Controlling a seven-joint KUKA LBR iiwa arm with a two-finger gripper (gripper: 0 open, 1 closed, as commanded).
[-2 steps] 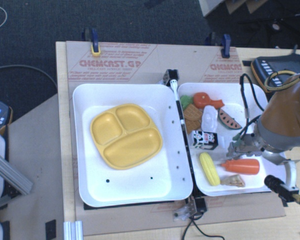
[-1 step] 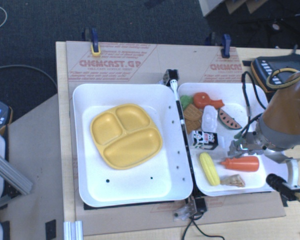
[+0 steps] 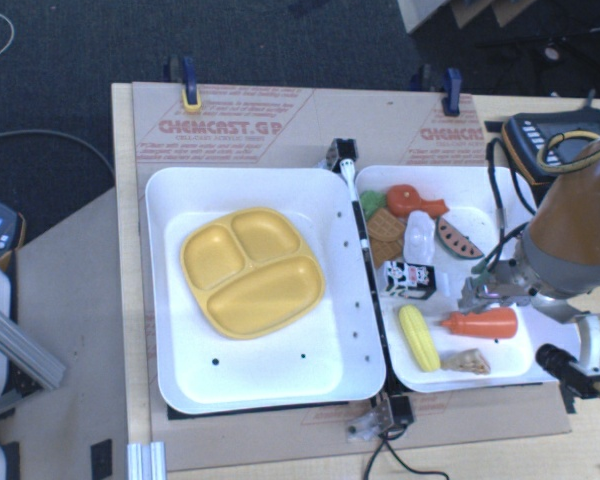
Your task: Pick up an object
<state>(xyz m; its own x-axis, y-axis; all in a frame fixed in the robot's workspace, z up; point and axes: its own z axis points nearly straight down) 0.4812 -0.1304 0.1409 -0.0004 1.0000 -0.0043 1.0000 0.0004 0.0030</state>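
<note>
Over the right bin (image 3: 520,373), near its right wall, hangs the hand (image 3: 487,293), carried by the grey arm (image 3: 570,238) with its orange band that comes in from the right edge. Whether it is open or closed I cannot tell, for its tip is a dark tangle seen from above. Just below the hand lies an orange carrot-shaped toy (image 3: 480,322), its pointed end turned away from the arm; contact between the two cannot be made out. Left of that toy lies a yellow corn cob (image 3: 418,337), and below it, near the bin's lower wall, a small tan piece (image 3: 467,363). Left of the hand sits a black-and-white carton (image 3: 409,279). Above the hand lie a watermelon slice (image 3: 459,238), a white lump (image 3: 419,234), a brown waffle-like piece (image 3: 386,229), a red toy (image 3: 412,202) and a green scrap (image 3: 370,202).

Well to the left of the hand, past the black divider where the bins meet, the left bin (image 3: 180,368) holds a yellow three-part plate (image 3: 252,270).

Both bins rest on a brown paper-covered board (image 3: 140,268) laid on the desk, fastened at its far edge by two blue clamps (image 3: 189,80). Red print on the paper reads "CHEMCAST GP" beyond the left bin, and part of the same word shows beyond the right bin. Around the desk the floor is dark carpet (image 3: 130,28), with a thin cable across it.
</note>
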